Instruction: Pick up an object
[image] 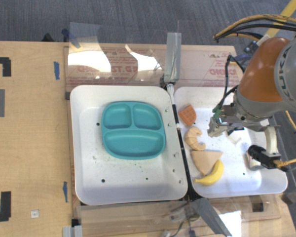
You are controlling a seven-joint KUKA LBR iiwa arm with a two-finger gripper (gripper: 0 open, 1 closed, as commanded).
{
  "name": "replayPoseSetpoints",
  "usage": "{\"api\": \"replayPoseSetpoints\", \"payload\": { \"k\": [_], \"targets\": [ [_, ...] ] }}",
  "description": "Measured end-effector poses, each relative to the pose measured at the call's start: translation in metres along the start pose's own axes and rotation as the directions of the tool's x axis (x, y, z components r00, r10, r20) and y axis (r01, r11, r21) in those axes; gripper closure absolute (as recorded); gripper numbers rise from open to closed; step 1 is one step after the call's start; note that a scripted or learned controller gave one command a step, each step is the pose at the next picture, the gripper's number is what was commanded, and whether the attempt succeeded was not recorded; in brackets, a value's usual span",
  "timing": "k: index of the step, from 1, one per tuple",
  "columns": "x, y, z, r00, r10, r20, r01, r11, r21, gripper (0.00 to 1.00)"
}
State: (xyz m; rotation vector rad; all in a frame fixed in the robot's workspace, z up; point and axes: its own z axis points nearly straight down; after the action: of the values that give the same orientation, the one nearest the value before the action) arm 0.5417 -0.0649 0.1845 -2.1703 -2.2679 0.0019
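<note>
the gripper [218, 128] hangs low in the right bin [237, 184], just right of the croissant [194, 138]; whether its jaws are apart or together, i cannot tell. nothing shows between them. the waffle [187, 115], wedge [206, 160] and banana [212, 174] lie along the bin's left side. to do this well, pick the croissant as nearest, centre over it, and descend straight, clear of the bin wall.

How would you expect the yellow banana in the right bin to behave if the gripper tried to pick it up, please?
The banana is curved, so it would probably rock or pivot rather than roll straight. It looks smooth and glossy, so it may slip. It lies against the tan wedge, which a push might nudge too.
</note>
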Motion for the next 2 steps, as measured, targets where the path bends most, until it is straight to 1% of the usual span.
{"api": "replayPoseSetpoints", "payload": {
  "k": [1,2],
  "targets": [
    [0.038,-0.003,0.001,0.885,0.466,0.000,-0.466,0.885,-0.002,1.00],
    [0.061,-0.040,-0.087,1.000,-0.008,0.001,0.008,1.000,-0.007,1.00]
  ]
}}
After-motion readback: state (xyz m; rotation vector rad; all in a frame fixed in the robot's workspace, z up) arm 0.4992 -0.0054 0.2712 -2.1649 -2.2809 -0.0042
